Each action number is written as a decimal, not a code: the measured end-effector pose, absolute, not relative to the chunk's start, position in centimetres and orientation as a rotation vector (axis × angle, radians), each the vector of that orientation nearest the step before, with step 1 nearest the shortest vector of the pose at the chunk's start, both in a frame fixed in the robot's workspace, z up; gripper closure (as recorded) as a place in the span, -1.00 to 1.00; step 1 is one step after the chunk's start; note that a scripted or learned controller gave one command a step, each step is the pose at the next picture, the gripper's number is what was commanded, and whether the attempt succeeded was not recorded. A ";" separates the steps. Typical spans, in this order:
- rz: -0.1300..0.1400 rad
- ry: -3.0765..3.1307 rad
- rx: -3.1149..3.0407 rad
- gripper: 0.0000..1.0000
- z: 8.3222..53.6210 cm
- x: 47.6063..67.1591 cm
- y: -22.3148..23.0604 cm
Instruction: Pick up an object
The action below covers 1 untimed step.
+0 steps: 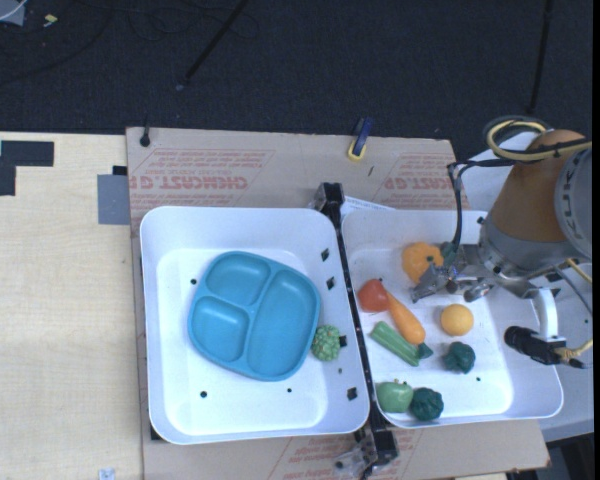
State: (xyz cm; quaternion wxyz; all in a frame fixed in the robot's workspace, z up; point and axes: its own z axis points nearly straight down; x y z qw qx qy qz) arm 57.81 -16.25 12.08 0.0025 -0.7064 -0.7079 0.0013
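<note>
The arm (540,203) runs out of sight at 3 o'clock, its upper length lost past the frame's edge. The gripper (442,283) is small and blurred against the right bin (500,393), its fingers too fine to read, and its tip overlaps the lower edge of an orange fruit (420,260) at 11 o'clock from it. A clamp (365,456) at 6 o'clock is cut by the bottom edge. Printing on the cardboard sheet (220,168) lies reversed, too soft to make out. Cables (10,8) at 10 o'clock leave the frame.
</note>
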 end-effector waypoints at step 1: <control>0.004 -2.218 -2.219 -1.00 8.6 57.8 -16.0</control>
